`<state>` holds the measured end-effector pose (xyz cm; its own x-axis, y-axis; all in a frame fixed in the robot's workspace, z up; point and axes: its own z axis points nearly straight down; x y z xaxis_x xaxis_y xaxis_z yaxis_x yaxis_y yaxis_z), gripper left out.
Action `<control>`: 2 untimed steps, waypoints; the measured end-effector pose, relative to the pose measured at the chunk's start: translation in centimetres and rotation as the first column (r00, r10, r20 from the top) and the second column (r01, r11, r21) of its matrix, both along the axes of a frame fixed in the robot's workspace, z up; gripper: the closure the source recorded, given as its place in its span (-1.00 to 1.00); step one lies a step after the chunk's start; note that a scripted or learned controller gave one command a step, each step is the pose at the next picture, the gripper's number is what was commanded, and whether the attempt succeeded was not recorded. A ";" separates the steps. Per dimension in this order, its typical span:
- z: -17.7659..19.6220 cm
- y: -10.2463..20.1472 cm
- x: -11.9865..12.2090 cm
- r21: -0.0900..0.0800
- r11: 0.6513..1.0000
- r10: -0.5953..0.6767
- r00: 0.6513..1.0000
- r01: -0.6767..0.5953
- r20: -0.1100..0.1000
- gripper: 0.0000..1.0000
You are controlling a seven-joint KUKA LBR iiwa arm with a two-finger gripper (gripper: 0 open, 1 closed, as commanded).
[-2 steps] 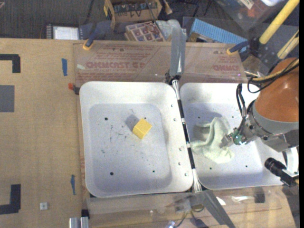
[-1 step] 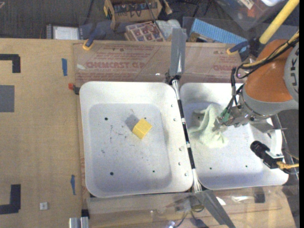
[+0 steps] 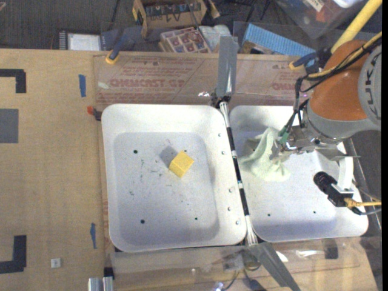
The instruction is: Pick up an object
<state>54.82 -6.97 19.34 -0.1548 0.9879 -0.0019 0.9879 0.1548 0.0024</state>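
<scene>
- Camera view from above: two shallow white bins sit side by side on the wooden desk (image 3: 48, 180), their inner rims touching.
- Left bin (image 3: 115, 162): a small yellow block (image 3: 181, 163) lies alone near the middle of the floor, turned at an angle to the walls, and casts a short grey shadow to its upper left.
- Right bin (image 3: 303, 220): a crumpled pale green cloth (image 3: 262, 160) lies in the upper left part, close to the rim shared with the left bin.
- Grey arm (image 3: 339, 96) with its orange band reaches in from the right, over the upper right of the right bin.
- Hand (image 3: 284, 150) sits at the right edge of the cloth, overlapping it; whether it is apart, together or clamped on the cloth cannot be told.
</scene>
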 end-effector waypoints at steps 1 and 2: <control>0.1 3.9 5.1 0.000 1.000 0.010 1.000 -0.010 -0.001 1.00; 0.7 0.7 7.2 -0.001 0.997 0.078 0.997 -0.078 0.000 1.00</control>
